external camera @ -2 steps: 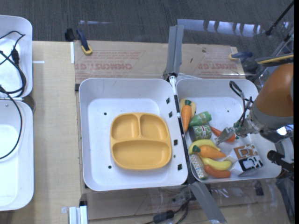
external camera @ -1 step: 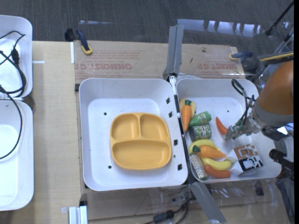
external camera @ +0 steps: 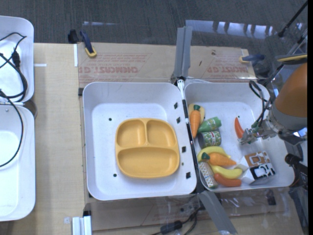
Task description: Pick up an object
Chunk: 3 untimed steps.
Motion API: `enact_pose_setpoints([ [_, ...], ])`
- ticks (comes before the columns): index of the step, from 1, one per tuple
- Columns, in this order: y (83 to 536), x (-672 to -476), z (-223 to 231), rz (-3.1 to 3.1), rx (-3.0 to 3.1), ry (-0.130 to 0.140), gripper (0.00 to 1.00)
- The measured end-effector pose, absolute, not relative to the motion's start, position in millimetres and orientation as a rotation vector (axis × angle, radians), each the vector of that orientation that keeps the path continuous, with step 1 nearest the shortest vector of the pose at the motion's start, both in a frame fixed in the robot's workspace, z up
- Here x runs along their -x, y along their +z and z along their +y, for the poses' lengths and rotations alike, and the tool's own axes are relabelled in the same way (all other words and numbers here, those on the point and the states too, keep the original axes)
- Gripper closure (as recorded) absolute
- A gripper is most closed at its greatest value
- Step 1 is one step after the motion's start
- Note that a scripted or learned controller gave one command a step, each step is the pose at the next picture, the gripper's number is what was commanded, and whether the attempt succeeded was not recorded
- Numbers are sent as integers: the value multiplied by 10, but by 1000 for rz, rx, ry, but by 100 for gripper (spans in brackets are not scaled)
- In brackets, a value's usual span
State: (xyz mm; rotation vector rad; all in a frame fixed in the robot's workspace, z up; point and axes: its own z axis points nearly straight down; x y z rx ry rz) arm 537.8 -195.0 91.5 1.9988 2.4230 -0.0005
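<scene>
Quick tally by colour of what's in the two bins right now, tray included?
Orange: 4 (carrot, small piece by the gripper, two among the bananas)
Yellow: 3 (divided tray, two bananas)
Green: 2 (cans)
Patterned: 2 (packet, card)
Total: 11

Left bin (external camera: 93, 146): divided plate (external camera: 146, 147) inside.
Right bin (external camera: 230, 94): toy foods heaped along its left wall (external camera: 215, 153).
Hand (external camera: 250, 136): right bin's right side.

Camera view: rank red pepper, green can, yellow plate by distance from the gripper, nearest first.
From the gripper:
1. Red pepper, right bin, just to the gripper's left in the view.
2. Green can, right bin, nearer the divider.
3. Yellow plate, in the left bin.
</scene>
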Motion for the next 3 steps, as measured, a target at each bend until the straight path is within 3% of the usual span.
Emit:
enact_pose_setpoints([
  [1,2026,-5830,-1407,2103,-2334,-4,100],
  [2,2023,-5828,-1408,2103,-2335,-4,0],
  [3,1101,-6013,-1219,2166,-2252,16,0],
])
